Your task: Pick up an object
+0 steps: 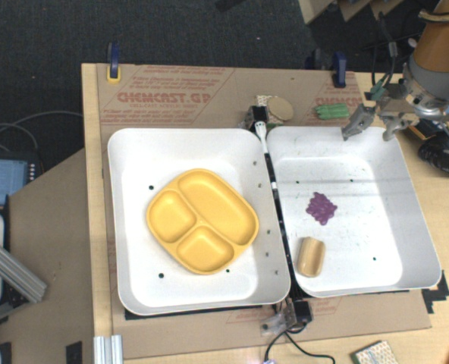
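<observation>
Jaws (374,124) of the arm hang spread open with nothing between them, over the far right corner of the right bin (406,196). Inside that bin a purple bunch of grapes (321,208) lies near the middle, and a small tan cup (311,256) lies on its side nearer the front left corner, apart from the grapes. The left bin (126,203) holds a yellow divided plate (202,220) with three compartments. Both bins rest side by side on the surface (171,89)

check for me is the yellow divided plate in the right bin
No, the yellow divided plate lies in the left bin.
</observation>
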### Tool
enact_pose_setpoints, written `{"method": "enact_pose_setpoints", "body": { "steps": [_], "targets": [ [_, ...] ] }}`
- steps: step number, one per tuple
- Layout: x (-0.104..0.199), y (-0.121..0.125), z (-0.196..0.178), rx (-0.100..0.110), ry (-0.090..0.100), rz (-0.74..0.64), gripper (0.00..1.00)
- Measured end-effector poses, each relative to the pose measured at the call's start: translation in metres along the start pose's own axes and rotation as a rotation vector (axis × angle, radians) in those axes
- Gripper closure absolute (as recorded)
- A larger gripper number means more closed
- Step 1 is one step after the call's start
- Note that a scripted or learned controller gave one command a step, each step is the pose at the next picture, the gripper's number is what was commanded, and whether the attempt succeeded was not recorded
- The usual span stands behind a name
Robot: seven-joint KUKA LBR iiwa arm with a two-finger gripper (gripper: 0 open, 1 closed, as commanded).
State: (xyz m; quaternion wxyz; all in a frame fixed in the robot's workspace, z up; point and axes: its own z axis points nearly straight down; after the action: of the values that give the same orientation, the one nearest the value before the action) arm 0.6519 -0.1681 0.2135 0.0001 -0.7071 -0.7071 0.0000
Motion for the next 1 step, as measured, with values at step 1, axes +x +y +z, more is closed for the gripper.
{"method": "enact_pose_setpoints", "body": {
  "steps": [1],
  "targets": [
    [0.122,0.0174,-0.0859,-0.013,0.003,-0.013,0.0]
  ]
}}
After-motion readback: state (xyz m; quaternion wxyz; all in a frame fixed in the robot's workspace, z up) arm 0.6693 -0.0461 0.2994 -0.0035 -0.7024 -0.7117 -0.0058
